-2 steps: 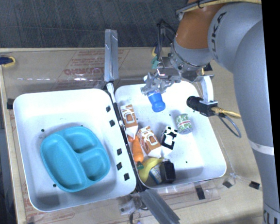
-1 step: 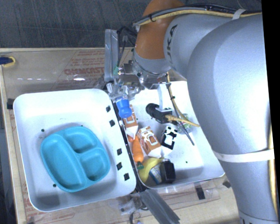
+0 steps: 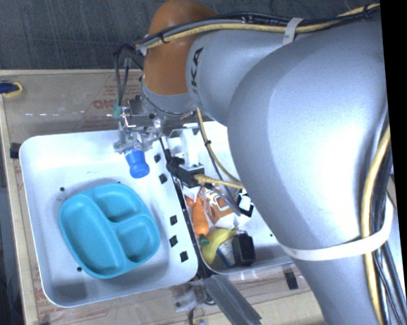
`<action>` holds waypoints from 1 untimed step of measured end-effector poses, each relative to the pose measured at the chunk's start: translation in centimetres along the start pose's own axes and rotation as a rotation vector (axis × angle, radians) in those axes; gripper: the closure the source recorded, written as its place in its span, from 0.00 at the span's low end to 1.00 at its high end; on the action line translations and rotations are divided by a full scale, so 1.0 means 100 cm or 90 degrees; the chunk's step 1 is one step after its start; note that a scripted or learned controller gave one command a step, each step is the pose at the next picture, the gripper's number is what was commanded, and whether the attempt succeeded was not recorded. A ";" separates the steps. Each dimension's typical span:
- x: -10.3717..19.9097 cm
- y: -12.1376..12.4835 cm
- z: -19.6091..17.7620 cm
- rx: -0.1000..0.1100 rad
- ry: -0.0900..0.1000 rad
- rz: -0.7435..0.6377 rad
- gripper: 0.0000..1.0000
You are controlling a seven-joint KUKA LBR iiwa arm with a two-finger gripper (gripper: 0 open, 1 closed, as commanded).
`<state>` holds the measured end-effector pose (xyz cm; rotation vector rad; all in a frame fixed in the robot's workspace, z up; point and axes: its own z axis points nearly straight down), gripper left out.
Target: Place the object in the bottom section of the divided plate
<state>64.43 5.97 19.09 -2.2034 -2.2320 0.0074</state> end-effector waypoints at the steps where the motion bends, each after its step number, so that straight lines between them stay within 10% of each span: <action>1: 0.078 -0.054 -0.028 -0.001 -0.001 -0.135 1.00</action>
